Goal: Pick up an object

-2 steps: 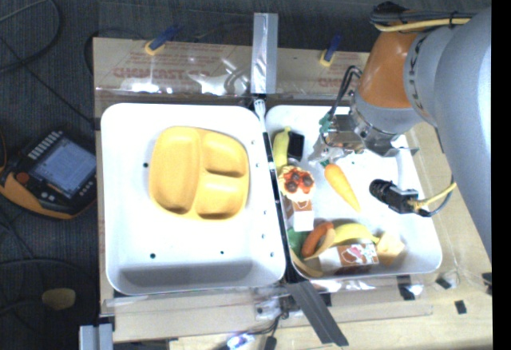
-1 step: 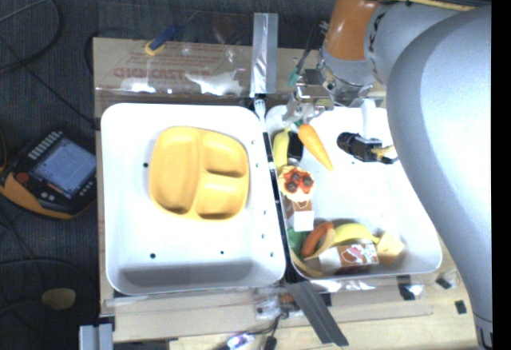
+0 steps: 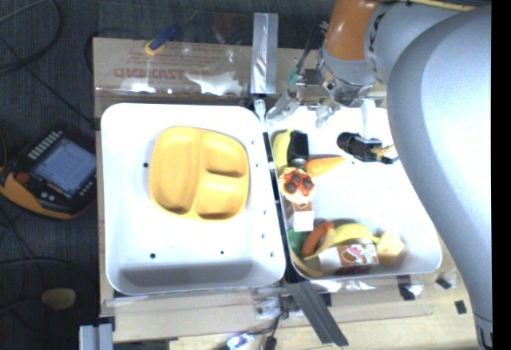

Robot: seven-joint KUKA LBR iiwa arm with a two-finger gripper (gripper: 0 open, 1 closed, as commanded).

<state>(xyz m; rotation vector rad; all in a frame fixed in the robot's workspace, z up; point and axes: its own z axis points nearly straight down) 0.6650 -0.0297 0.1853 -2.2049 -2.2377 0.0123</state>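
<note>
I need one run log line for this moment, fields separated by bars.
arm: over right bin's far edge | claw: above toy food pile, nothing seen held | left bin: yellow divided tray | pick: not done

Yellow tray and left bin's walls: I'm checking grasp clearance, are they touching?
Apart. The camera view shows white bin floor all around the yellow tray, separating it from the left bin's walls.

Yellow plastic divided tray (image 3: 198, 172) in the left white bin (image 3: 128, 260), right white bin (image 3: 419, 248) holding piled toy food (image 3: 335, 240), handheld controller (image 3: 52, 173) left of the bench.
</note>
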